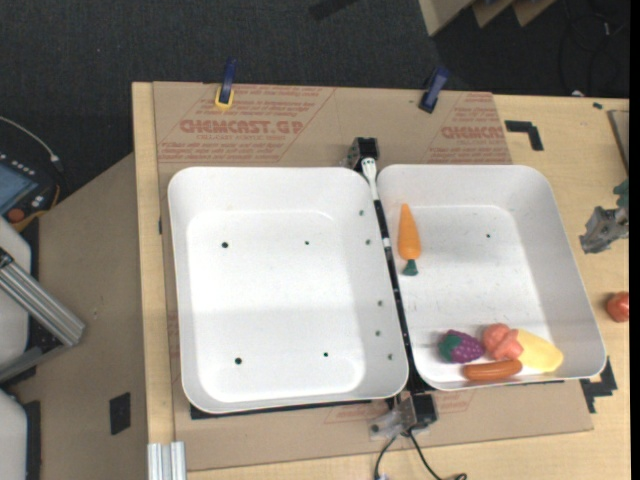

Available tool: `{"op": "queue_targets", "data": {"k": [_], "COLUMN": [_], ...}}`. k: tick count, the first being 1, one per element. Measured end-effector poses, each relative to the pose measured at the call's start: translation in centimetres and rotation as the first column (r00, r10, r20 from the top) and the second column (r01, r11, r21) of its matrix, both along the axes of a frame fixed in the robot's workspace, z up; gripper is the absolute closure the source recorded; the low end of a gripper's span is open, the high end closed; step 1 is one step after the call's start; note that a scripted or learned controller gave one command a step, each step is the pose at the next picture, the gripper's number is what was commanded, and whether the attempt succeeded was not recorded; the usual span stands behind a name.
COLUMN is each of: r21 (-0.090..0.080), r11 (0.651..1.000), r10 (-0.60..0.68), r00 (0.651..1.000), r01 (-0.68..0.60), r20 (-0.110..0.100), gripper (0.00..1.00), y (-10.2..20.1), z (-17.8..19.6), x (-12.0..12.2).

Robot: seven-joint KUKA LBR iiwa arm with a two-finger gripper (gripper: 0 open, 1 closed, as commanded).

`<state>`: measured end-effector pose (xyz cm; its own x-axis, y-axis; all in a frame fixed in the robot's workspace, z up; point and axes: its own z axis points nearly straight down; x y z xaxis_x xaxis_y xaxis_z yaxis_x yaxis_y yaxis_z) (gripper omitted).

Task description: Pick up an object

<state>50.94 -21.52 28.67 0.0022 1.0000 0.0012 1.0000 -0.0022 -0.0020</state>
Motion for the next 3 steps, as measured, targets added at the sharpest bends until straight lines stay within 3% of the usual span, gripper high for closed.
{"op": "queue_targets", "data": {"k": [1, 3], "r21": [0.0, -0.005], "r11": [1.0, 1.0], "r10": [0.001, 0.002], "r00": [1.0, 1.0], "r01": [-0.001, -0.002], "r20": [0.0, 0.008], "gripper": [1.0, 1.0], "y": [-0.9, -0.9], "z": [-1.7, 0.5], "x": [-3.1, -2.9]}}
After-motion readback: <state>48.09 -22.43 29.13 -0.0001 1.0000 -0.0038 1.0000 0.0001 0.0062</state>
